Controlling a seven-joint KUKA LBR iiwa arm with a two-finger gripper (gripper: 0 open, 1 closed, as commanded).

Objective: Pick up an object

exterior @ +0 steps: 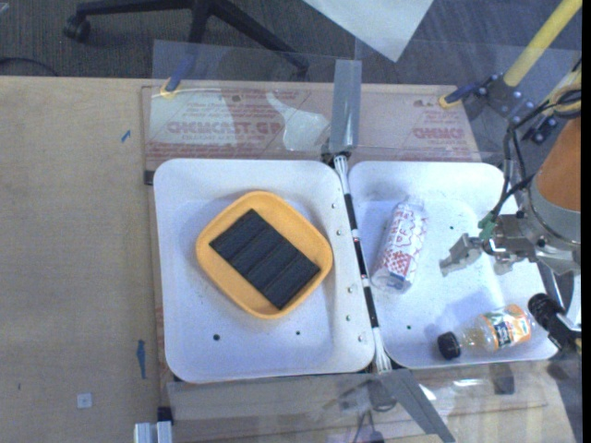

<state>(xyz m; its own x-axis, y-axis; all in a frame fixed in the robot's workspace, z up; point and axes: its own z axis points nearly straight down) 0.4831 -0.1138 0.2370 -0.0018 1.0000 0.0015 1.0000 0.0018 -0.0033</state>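
Claw: the gripper (462, 252) hangs over the right bin, near that bin's right side, with its fingers pointing left toward the can. One grey fingertip (454, 260) shows clearly; the pair appears spread, with nothing between them, so the claw reads as released.
Arm: the grey arm (559, 210) comes in from the right edge, its orange band (563, 169) above the wrist, with dark cables looping over it.
Right bin: the shallow white bin (434, 178) holds two things, both on its floor.
Can: a crushed red-and-white drink can (400, 245) lies tilted on its side in the left half of the right bin, near the divide between the bins. It is just left of the fingertips but apart from them.
Bottle: a small clear plastic bottle (488, 331) with a black cap and a yellow-orange label lies on its side near the bin's front right corner, cap pointing left, below the gripper and not touching it.
Left bin: the other white bin (185, 275) carries an orange-yellow tray-like piece (214, 270) with a dark ribbed rectangular insert (265, 257), sitting diagonally near the middle.
Bench: a tan surface (65, 247) spreads left of the bins.
Beyond: an office chair base (212, 12) stands on the dark floor behind the bench.
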